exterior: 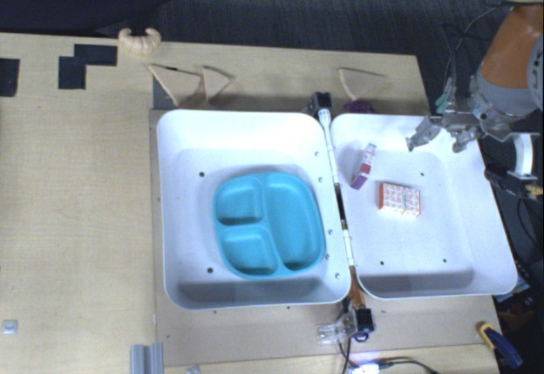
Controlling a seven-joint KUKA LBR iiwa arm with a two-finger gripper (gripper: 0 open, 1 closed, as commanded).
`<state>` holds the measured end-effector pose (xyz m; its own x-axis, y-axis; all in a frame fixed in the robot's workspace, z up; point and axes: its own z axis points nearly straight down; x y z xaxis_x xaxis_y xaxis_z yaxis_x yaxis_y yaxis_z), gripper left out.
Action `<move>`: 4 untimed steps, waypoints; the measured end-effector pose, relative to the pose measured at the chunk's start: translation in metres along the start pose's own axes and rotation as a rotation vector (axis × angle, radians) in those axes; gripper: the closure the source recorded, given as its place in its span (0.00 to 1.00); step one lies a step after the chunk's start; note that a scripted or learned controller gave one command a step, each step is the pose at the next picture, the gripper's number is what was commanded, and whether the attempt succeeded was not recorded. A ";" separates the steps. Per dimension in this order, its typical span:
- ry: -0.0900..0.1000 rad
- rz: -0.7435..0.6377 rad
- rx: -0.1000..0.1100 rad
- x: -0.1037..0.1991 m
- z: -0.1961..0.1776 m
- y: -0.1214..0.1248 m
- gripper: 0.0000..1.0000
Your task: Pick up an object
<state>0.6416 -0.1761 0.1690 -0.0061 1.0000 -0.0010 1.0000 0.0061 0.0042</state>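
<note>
In the right bin point(459, 270) lie two objects: a small purple and white bottle point(364, 166) near its left wall, and a flat packet with an orange and white grid pattern point(399, 199) near the middle. My gripper point(439, 137) hangs over the bin's far right corner, up and to the right of the packet. Its two grey fingers are spread apart with nothing between them. The grey arm with its orange band point(512, 48) reaches in from the right edge.
The left bin point(183, 194) holds a blue divided plate point(267, 223) with three compartments. A black ridge point(333, 168) runs between the two bins. Cables hang at the right edge, and small clips and wires lie at the bench's front.
</note>
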 end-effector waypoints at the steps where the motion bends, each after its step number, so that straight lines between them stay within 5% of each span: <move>1: -0.001 0.003 -0.011 -0.010 0.078 -0.056 0.00; 2: -0.001 0.000 -0.016 -0.009 0.066 -0.054 1.00; 3: 0.000 0.001 0.000 0.014 -0.004 -0.084 1.00; 4: 0.001 0.004 0.002 0.038 -0.022 -0.153 1.00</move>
<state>0.4878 -0.1391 0.1899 -0.0021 1.0000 -0.0001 1.0000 0.0021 0.0024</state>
